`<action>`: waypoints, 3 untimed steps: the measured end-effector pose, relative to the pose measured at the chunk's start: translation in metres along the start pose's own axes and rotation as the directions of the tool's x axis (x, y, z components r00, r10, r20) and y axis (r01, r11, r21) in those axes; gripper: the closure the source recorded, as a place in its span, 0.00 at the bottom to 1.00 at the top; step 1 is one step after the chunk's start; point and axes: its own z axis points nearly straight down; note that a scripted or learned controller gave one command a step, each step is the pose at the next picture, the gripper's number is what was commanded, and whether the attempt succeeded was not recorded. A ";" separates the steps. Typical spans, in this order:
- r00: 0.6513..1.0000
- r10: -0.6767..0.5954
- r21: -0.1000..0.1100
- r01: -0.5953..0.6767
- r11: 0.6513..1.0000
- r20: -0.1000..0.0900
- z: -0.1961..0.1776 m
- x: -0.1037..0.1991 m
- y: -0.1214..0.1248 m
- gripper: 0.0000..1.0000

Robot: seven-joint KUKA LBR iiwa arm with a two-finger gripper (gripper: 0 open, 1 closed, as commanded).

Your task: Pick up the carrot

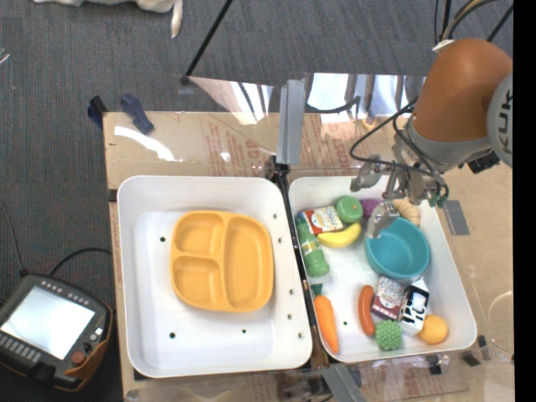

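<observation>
Your tapered orange plastic carrot [326,322] lies ungrasped by the right bin's [463,304] front-left corner, while the two-finger gripper [394,210], fingers apart and empty, hovers near its back edge.

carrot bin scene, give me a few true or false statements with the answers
1. The carrot lies in the right bin. True.
2. The gripper is above the left bin. False: it hovers over the right bin, near the blue bowl.
3. The yellow tray sits in the left bin. True.
4. The carrot is inside the blue bowl. False: it lies apart, along the bin's near left edge.
5. The banana lies on the yellow tray. False: it is in the right bin.
</observation>
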 end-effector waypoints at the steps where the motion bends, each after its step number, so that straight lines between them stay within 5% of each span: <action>1: 0.999 0.044 -0.002 -0.044 0.999 -0.008 0.075 0.048 0.009 0.00; 2: 1.000 0.016 0.001 -0.016 1.000 0.003 0.060 -0.001 -0.023 0.00; 3: 1.000 0.011 -0.001 -0.011 1.000 0.007 0.049 -0.003 -0.021 1.00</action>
